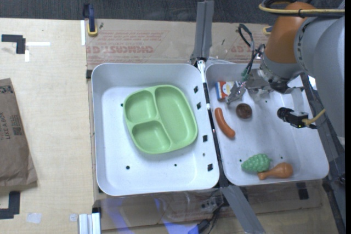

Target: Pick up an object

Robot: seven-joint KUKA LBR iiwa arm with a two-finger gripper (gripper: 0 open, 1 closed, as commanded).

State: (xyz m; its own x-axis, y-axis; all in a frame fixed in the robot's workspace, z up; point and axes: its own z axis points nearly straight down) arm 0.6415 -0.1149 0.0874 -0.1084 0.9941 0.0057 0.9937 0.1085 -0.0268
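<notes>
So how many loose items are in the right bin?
5, though the arm may hide more: carton and brown ball near the hand, hot dog left, green piece and drumstick in front.

End effector (237,93) is hanging in the right bin (307,164) by a brown ball (244,111); green divided plate (160,118) sits in the left bin (107,134).

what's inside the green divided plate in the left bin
The green divided plate has three compartments, and every one shows bare green. It lies flat in the left bin, so whatever is beneath it is covered.
</notes>
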